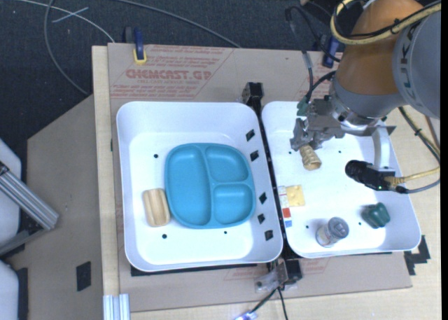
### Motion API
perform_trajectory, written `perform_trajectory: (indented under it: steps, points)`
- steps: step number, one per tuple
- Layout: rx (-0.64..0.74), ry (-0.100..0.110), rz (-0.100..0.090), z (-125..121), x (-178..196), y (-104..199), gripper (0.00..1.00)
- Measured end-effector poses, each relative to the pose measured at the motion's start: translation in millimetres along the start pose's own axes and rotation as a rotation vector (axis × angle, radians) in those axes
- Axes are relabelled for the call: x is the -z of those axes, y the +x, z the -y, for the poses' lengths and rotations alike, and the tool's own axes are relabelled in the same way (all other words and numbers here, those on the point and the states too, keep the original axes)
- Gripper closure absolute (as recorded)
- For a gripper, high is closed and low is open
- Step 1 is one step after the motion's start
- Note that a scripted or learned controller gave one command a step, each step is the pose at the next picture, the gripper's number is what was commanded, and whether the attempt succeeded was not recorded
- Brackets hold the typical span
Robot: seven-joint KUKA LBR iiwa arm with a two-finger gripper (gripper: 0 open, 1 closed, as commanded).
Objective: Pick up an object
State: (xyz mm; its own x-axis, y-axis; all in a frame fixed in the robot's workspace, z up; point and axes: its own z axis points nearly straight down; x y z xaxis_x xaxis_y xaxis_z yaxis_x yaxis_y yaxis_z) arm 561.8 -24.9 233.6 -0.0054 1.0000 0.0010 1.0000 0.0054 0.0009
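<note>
One two-finger gripper (pixel 306 142) hangs low in the right white bin (pixel 402 241); whether its jaws grip cannot be told. Just below them lies a tan cork-like cylinder (pixel 311 158).

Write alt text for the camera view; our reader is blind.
A grey arm's gripper hovers over a cork in the right bin. The left bin bears a blue tray and a wooden block.

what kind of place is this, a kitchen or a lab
Most likely a robotics lab: a grey arm with an orange band reaches over two shallow white bins on a cardboard-topped bench, with loose cables on dark carpet.
</note>
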Motion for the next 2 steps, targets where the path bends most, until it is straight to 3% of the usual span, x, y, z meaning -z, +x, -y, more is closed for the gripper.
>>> perform_trajectory:
  steps: [2]
  points:
    - [-0.002, -0.002, 0.000, -48.3, 3.2, 79.9, 1.00]
